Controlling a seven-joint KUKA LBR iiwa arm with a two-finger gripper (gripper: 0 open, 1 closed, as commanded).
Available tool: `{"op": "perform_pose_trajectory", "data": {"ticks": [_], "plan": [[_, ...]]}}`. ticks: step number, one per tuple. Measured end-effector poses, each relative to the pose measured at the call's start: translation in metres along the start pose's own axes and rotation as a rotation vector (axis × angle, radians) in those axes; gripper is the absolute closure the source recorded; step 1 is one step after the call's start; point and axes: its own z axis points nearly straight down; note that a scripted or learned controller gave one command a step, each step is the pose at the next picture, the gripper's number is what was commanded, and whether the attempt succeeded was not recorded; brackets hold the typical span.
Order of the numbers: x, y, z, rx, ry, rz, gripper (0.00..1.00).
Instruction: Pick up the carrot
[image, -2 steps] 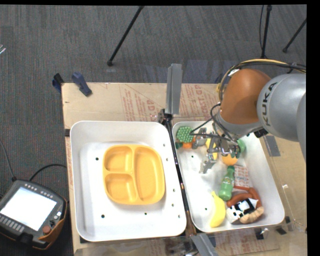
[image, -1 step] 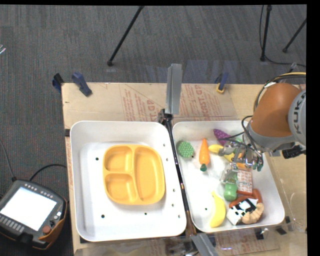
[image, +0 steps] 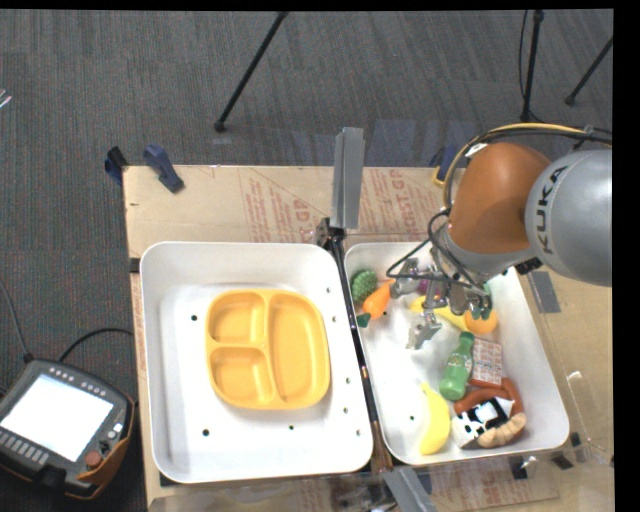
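1. The carrot (image: 377, 299) lies in the right bin (image: 535, 360), at its upper left, against the dividing wall, green top beside it.
2. The pincer (image: 428, 325) hangs just right of it; whether it is open or closed, I cannot tell.
3. Probably light, stiff, smooth plastic; take it across the orange middle.
4. The wall crowds the left side; bare floor lies below.

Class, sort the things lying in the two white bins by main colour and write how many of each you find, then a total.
Yellow: 3, the divided plate, banana, another yellow piece
Orange: 1, the carrot
Green: 1, the bottle
Red-brown: 1, a packet
Black and white: 1, a toy
Total: 7
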Motion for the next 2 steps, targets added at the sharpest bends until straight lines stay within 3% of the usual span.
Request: {"op": "perform_pose_trajectory", "data": {"ticks": [1,2], "plan": [[0.0125,0.0176,0.0042,-0.012,-0.002,-0.009,0.00],[0.0073,0.0187,0.0036,-0.008,-0.005,-0.294,0.00]]}}
